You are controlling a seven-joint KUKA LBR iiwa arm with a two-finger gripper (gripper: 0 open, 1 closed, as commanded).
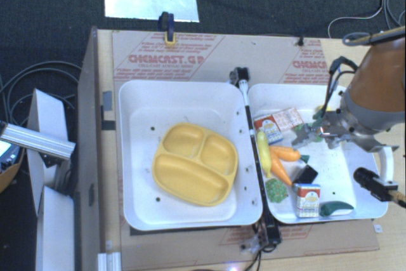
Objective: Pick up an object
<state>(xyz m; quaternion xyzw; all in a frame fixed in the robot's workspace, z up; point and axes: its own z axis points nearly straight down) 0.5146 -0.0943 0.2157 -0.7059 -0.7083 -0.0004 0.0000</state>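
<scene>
The arm came in from the right over the right bin (355, 216), and its gripper (312, 131) hung low above the middle of that bin, close over the toys; whether it was apart or together could not be told from this slanted view, and nothing was seen held in it. The pickable things all lay in the right bin: a yellow banana (263, 152) along the left wall, two orange carrots (283, 153) just right of it, a green broccoli piece (276, 190) nearer the front, a small black block (307, 174), a little carton (307, 199) standing near the front edge, a dark green piece (335, 207) beside it, and a red-and-white packet (269, 127) with a flat card (289, 117) toward the far side. The left bin (130, 155) bore only a yellow divided tray (194, 164). All of these looked like light play food, probably hollow plastic, stiff and rather smooth, so weight should be no trouble but slipping might. The upper carrot, nearest the gripper, seemed the likeliest target; it would best be taken across its thick middle, at right angles to its length, since the tapered end could squirt out. The carton offered flat sides, a surer hold, though it could tip over if nudged.
</scene>
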